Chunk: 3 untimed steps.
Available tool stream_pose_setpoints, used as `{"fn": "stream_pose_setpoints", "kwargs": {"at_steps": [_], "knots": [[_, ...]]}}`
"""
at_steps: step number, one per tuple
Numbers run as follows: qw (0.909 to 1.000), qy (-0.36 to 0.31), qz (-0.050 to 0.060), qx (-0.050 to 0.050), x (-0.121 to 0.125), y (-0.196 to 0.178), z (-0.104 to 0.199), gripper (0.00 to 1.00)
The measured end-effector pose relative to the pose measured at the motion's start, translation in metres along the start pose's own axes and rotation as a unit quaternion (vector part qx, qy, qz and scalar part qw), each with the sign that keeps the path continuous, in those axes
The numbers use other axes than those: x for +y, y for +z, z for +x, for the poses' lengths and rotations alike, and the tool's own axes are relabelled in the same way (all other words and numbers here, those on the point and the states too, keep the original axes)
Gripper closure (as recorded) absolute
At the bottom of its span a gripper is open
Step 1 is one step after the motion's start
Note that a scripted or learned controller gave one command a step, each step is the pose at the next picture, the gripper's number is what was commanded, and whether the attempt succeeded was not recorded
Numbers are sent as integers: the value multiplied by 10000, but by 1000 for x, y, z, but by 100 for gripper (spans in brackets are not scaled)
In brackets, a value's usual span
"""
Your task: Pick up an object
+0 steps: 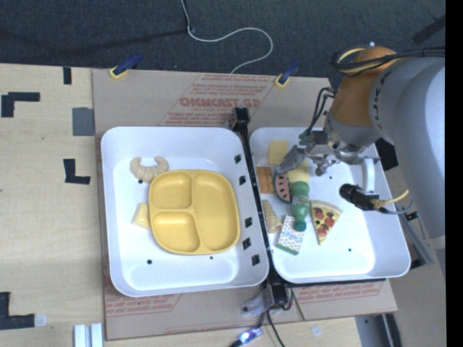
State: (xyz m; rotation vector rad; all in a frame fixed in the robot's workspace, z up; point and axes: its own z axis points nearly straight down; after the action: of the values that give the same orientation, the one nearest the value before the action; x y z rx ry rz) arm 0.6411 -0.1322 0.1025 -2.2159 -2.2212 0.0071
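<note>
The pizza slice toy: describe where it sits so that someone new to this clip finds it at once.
Look at the right bin, the one the arm reaches into. Among the toy foods along its left half, the pizza slice lies furthest right, beside the green vegetable. It alone is a yellow wedge with red dots, pointing toward the bin's near edge.

Divided plate (pixel 194 211) in left bin (pixel 119 150); pizza slice (pixel 324 220) in right bin (pixel 376 255).

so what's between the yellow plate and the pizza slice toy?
In the camera view, going right from the yellow plate: bare left-bin floor, the black divider where the bins meet, then a cone-like toy and a green toy before the pizza slice.
</note>
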Motion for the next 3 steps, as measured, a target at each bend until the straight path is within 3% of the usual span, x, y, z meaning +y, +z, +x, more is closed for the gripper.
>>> {"fn": "stream_pose_setpoints", "kwargs": {"at_steps": [1, 2, 3], "knots": [[10000, -4, -17, -5, 0, 19, 1, 0], [10000, -7, -29, -9, 1, 8, 2, 100], [10000, 4, -56, -2, 5, -56, 2, 100]]}}
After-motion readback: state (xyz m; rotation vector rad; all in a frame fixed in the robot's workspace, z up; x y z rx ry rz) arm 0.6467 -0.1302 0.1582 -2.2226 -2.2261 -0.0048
